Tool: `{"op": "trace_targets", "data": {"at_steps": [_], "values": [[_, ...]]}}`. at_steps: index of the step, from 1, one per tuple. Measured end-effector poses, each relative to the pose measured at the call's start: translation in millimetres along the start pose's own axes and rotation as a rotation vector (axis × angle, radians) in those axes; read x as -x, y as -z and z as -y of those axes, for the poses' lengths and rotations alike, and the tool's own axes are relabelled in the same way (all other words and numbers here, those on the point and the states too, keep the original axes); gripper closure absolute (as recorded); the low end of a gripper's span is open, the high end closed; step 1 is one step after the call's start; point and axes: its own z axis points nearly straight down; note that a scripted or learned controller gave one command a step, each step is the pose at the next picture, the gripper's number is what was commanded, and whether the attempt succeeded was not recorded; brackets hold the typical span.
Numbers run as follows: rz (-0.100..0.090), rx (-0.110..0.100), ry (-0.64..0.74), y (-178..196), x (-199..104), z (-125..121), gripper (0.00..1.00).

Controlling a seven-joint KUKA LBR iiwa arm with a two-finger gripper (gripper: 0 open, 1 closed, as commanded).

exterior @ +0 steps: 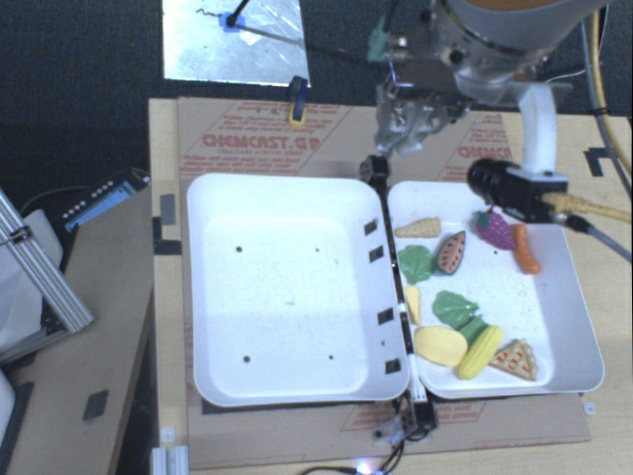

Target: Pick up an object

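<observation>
My gripper (406, 139) hangs above the back edge of the bench, just behind the gap between the two bins. The right bin (569, 305) holds several toy foods. A tan cone (417, 229), a brown-red oval piece (451, 252) and a green leaf (415, 263) lie near its back left. Purple grapes (495, 229) and an orange sausage (525, 250) lie toward the back right. A green piece (455, 308), a yellow lump (439, 345), a corn cob (479, 351) and a waffle wedge (514, 359) lie at the front.
The left bin (287, 295) sits beside the right one, joined by a black hinge strip (394, 285). A shiny metal sheet (235, 28) lies at the back left. A yellow-blue clip (297, 102) sits on the cardboard behind the left bin.
</observation>
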Motion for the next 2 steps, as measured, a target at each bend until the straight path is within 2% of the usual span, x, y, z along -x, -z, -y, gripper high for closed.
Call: {"op": "trace_targets", "data": {"at_steps": [1, 2], "values": [[0.000, 0.000, 0.000, 0.1, -15.9, 19.9, 1.00], [0.000, 0.000, 0.000, -0.1, -32.7, 28.5, 1.00]]}}
